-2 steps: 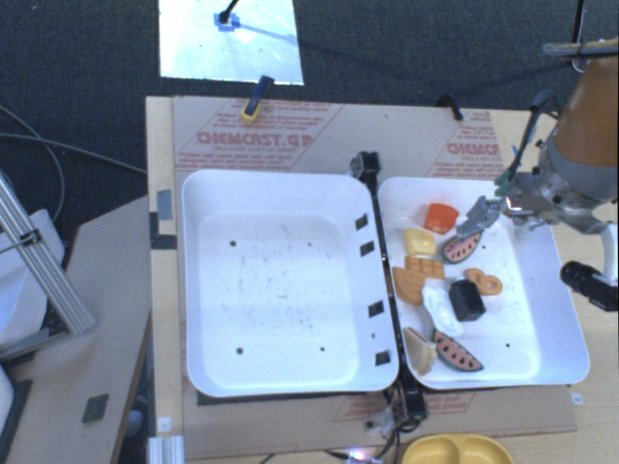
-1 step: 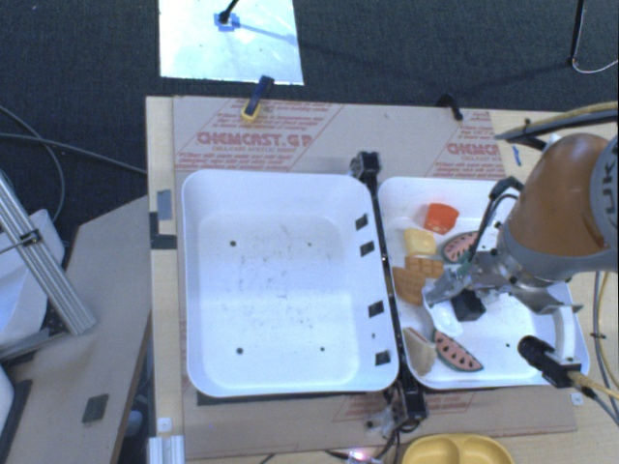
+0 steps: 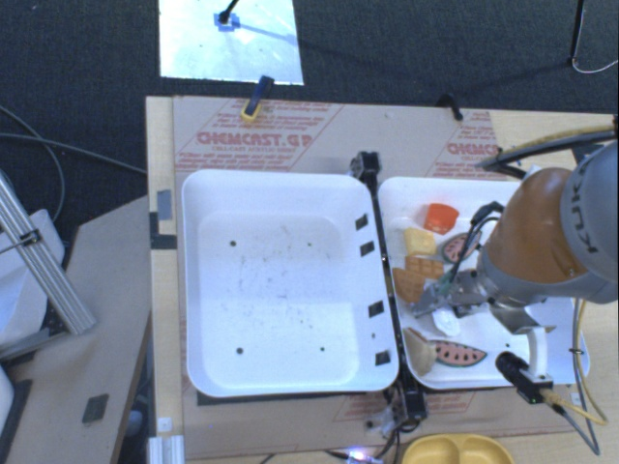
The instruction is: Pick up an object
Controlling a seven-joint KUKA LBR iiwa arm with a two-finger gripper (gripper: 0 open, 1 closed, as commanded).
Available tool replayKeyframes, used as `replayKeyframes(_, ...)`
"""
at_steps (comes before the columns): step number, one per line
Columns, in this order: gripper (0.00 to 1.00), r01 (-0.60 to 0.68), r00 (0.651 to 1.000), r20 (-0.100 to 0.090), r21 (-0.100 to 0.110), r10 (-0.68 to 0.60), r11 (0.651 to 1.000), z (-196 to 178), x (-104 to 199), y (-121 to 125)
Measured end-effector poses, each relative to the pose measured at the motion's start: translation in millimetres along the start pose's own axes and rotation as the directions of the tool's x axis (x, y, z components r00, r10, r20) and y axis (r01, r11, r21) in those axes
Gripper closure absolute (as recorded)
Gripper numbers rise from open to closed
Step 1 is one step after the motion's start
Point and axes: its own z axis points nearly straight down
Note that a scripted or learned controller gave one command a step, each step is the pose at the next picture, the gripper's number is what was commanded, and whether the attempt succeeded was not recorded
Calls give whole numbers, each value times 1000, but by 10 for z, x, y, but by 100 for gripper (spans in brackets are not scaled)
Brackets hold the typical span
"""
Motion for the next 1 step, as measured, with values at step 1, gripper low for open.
replayKeyframes(1, 0, 2, 1000, 3, -3, -2, 1000, 108, -58, 684)
